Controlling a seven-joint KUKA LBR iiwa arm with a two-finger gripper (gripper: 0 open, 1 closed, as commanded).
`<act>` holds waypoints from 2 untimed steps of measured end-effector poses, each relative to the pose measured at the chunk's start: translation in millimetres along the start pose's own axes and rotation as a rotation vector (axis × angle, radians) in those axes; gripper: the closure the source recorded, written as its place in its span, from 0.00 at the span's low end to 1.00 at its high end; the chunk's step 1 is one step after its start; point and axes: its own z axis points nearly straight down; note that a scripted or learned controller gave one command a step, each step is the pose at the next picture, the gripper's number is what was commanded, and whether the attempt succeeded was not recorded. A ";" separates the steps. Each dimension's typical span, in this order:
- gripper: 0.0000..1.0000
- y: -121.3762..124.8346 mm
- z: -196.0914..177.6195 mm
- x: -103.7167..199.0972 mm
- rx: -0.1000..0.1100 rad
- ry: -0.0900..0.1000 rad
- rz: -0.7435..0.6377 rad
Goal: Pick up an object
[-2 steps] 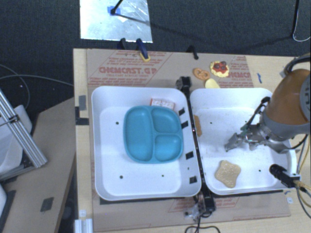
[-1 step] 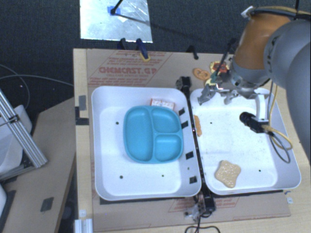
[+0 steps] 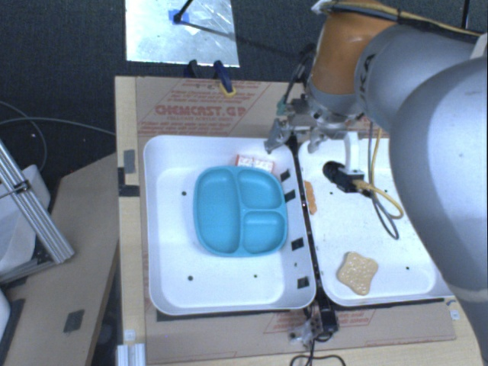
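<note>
A blue divided plate (image 3: 239, 210) lies in the left bin (image 3: 168, 280). Behind its far edge sits a small white and red packet (image 3: 254, 162). In the right bin (image 3: 415, 277) lie a thin orange stick (image 3: 309, 197), close to the divider, and a tan biscuit-shaped piece (image 3: 357, 272) near the front. My gripper (image 3: 293, 143) hangs above the far end of the divider between the bins, just right of the packet. It is open, with nothing between its fingers.
The big grey arm (image 3: 427, 113) covers the right bin's far right part. A black part with yellow cable (image 3: 343, 175) hangs over the right bin. A shiny foil sheet (image 3: 181, 20) and blue clamps (image 3: 221, 75) lie beyond the bins.
</note>
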 end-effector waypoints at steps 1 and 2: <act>0.00 -55.5 -107.4 31.5 -0.005 0.001 0.003; 0.00 -98.6 -190.8 136.7 -0.006 0.003 -0.002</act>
